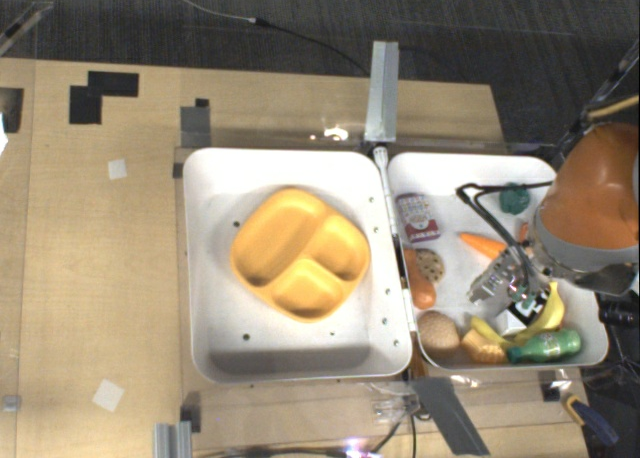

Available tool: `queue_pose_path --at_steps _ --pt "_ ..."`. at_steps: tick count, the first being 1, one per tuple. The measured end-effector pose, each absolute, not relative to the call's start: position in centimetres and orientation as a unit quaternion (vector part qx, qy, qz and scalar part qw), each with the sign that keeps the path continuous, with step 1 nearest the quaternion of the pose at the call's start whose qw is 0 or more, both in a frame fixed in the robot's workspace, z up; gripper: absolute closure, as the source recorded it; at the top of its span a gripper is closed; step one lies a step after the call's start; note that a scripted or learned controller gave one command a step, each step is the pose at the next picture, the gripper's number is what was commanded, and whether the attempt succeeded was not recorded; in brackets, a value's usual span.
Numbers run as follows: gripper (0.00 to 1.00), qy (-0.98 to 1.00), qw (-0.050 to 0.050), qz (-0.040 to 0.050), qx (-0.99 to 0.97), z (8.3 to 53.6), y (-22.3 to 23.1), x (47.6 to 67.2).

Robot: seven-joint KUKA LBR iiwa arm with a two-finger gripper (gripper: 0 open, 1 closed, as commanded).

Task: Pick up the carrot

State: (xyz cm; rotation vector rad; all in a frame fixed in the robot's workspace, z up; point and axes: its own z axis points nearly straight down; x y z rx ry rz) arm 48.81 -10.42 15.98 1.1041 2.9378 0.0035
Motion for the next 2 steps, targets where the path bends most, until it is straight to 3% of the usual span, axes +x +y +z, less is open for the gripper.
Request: queue_pose_path --at_steps 1,2 --pt "1.00 0.823 0.004 0.0007 0.568 22.2 -18.5 48.8" --pt "1.00 0.840 0.007 0.0028 0.542 9.0 -15.0 49.4"
